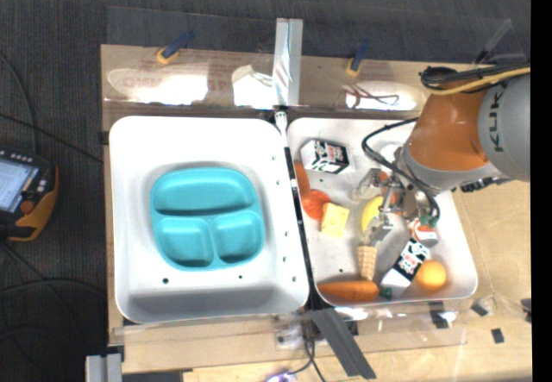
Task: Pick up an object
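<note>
Camera view: tool (385, 209) (over banana (370, 215)); cheese (335, 219) beside.

Tray (207, 216) in L bin (129, 285); food toys in R bin (461, 247).

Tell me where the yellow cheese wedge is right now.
The yellow cheese wedge lies in the right white bin, toward its left side, beside the yellow banana and above the long orange carrot.

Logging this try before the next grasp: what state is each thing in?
gripper: low in right bin, above banana
banana: lying loose
teal tray: flat in left bin
carrot: lying at the bin's front wall
orange: resting in the corner
</note>
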Available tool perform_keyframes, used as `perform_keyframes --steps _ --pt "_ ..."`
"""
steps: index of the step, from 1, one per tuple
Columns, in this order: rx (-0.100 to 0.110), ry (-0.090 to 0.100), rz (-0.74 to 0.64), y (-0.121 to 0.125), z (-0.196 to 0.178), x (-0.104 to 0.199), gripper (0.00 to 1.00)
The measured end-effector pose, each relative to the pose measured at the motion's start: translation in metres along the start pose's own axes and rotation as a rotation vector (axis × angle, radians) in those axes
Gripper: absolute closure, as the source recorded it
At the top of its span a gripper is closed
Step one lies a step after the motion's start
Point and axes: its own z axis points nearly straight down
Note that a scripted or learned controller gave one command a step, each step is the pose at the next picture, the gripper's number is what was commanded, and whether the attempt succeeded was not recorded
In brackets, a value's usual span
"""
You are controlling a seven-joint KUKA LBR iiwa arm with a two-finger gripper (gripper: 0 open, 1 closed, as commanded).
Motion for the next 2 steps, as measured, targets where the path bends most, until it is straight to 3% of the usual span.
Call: perform_keyframes --steps 1,2 --pt "0.003 -0.003 -0.001 0.0002 -0.0106 -0.0015 1.00" --pt "0.003 -0.003 -0.002 0.0006 -0.0105 -0.0016 0.00"
